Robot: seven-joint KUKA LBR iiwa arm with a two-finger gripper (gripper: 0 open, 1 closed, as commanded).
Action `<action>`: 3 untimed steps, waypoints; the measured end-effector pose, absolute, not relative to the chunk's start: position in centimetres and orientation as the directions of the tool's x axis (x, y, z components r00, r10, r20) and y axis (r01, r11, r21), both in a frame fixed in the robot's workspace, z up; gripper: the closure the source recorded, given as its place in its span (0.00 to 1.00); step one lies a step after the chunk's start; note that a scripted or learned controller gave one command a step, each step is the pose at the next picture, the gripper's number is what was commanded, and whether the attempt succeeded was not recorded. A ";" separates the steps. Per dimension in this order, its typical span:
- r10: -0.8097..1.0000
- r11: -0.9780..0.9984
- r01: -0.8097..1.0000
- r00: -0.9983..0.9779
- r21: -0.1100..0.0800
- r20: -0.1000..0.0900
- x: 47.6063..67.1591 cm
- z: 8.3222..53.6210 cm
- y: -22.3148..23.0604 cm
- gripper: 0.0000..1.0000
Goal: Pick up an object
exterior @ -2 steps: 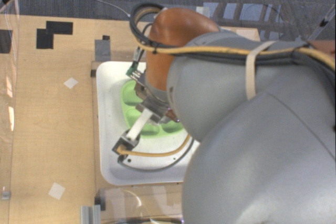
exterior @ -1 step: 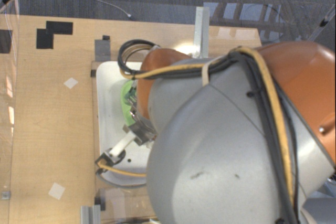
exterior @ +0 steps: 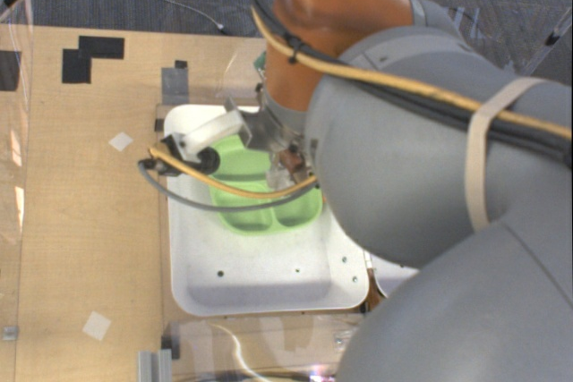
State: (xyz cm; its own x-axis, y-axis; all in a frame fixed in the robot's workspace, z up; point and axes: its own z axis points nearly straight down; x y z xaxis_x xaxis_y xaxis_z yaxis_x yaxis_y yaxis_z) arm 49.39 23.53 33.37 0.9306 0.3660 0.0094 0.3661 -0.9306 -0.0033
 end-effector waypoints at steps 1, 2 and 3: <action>0.203 -0.979 0.203 0.979 0.002 -0.003 48.6 24.9 23.5 1.00; 0.436 -0.900 0.436 0.900 0.000 -0.002 48.6 21.3 23.5 1.00; 0.446 -0.895 0.446 0.895 -0.002 0.012 48.8 37.6 23.5 1.00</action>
State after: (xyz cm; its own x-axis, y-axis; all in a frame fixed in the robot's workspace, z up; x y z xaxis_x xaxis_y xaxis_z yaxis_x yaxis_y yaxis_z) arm 48.79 23.50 37.58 0.8948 0.4463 0.0119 0.4463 -0.8949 -0.0017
